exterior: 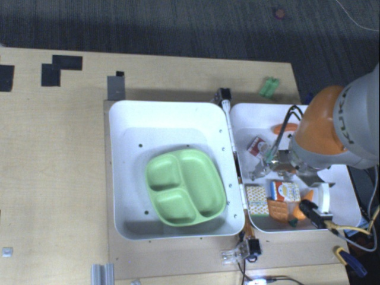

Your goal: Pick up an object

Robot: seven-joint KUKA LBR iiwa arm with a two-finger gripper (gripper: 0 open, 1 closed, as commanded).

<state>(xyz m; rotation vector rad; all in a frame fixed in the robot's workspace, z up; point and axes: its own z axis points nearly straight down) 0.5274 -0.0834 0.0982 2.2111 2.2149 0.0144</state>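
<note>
stage: reach, nothing lifted | hand (265,166): low in the right bin (252,116), centre-right of frame, finger state cannot be told | targets: red-white packet (256,145), small carton (284,190) and patterned packet (256,199) lying in that bin | left bin: green divided plate (185,186) | left: grip, lift

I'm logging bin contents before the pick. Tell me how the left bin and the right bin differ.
The left bin holds one thing, a green divided plate lying flat; the right bin holds a jumble of small packaged items. The arm's gripper is down in the right bin, while nothing reaches into the left bin. The left bin looks wider in this view. Both are shallow and white, set side by side.
</note>
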